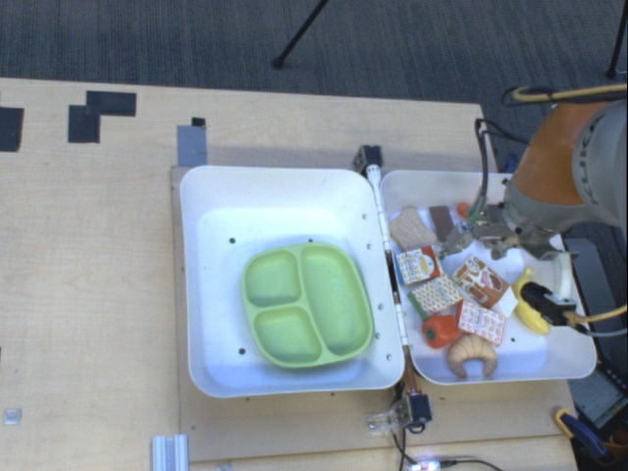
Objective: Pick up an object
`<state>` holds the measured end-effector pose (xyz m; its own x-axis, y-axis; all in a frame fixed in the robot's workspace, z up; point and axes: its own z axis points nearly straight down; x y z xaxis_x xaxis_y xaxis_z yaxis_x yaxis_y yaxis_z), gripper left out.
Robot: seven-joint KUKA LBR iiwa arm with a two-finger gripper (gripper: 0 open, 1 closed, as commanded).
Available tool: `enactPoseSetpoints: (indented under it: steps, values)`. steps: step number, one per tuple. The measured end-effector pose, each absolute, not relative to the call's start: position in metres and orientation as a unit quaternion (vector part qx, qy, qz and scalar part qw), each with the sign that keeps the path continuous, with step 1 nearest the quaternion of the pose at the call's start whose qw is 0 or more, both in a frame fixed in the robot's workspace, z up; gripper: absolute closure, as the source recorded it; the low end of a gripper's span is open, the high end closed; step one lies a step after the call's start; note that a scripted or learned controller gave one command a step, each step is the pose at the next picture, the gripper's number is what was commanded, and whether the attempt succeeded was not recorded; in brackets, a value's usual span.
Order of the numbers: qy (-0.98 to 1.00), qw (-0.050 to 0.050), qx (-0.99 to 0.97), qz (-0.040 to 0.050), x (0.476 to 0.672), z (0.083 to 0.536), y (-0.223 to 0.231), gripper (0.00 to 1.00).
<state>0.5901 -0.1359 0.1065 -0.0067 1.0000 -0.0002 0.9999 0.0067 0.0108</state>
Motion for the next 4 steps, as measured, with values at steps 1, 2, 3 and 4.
enactPoseSetpoints:
  steps: [1,2,3,4]
  values:
    - [0.708,0.007,0.706,0.0031,0.531,0.088,-0.129,0.0]
    - [0.708,0.008,0.706,0.0055,0.534,0.099,-0.127,1.0]
    - [0.708,0.007,0.706,0.0037,0.562,0.089,-0.085,1.0]
    - [0.708,0.004,0.706,0.0012,0.577,0.087,-0.163,1.0]
